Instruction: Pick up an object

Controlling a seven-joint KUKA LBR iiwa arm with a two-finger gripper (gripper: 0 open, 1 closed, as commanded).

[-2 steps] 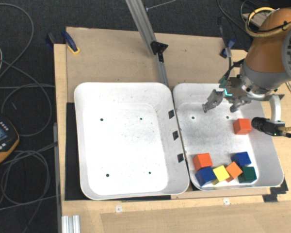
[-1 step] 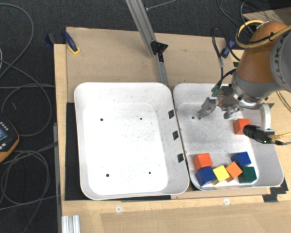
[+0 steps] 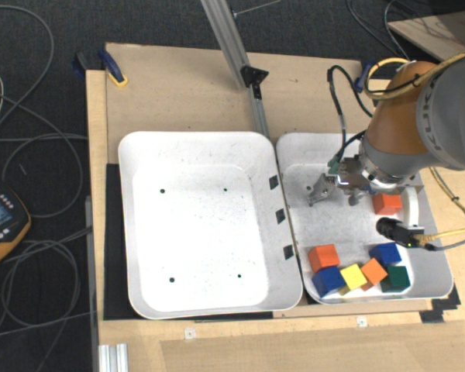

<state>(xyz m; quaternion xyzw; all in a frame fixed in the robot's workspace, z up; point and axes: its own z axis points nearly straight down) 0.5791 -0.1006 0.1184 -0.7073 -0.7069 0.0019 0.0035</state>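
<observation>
Your gripper (image 3: 337, 193) hangs over the right bin (image 3: 294, 157); fingers look spread, gripping nothing, though detail is poor. Coloured blocks (image 3: 358, 270) crowd that bin's near corner, apart from it. Wooden bench (image 3: 178, 84), dark carpet, cables (image 3: 23, 153) left.

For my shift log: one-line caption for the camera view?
Gripper hovers over the right bin, with blocks clustered at its near end.

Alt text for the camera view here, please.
A grey and orange robot arm reaches from the right over the right white bin, its gripper above bare floor. Coloured blocks cluster at that bin's near end; the left bin sits beside it.
</observation>
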